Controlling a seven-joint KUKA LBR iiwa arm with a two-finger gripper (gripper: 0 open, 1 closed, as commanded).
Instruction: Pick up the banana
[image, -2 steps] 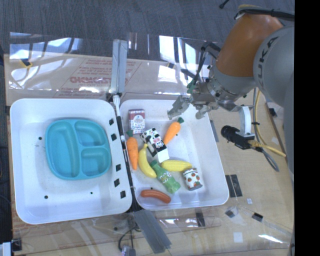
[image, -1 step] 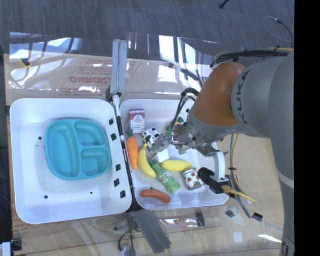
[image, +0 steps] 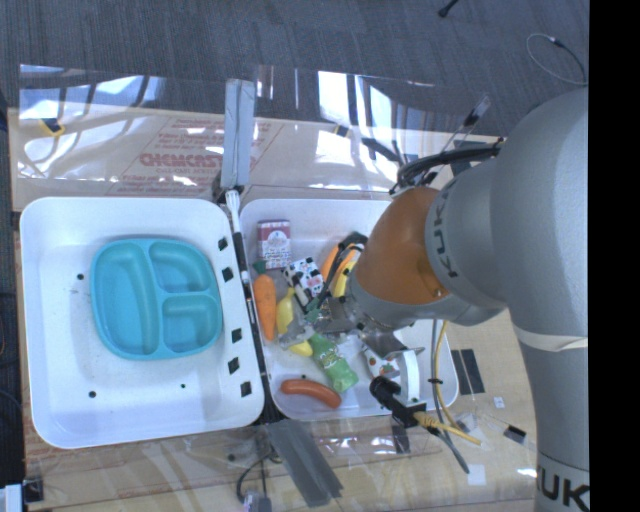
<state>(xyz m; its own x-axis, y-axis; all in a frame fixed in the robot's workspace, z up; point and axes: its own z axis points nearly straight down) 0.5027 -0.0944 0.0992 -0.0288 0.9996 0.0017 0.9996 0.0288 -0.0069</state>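
Banana (image: 286, 312): you see it in the right bin (image: 300, 212), between carrot (image: 265, 304) and end effector (image: 322, 318).
End effector: just right of the banana; its state you cannot tell.

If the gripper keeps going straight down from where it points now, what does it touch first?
Most likely the banana, or the green item beside it: the gripper hangs over that cluster in the right bin, next to the carrot. Depth is hard to judge from this slanted view.

Both white bins (image: 60, 300) look smooth, glossy plastic, like the turquoise tray (image: 155, 298).
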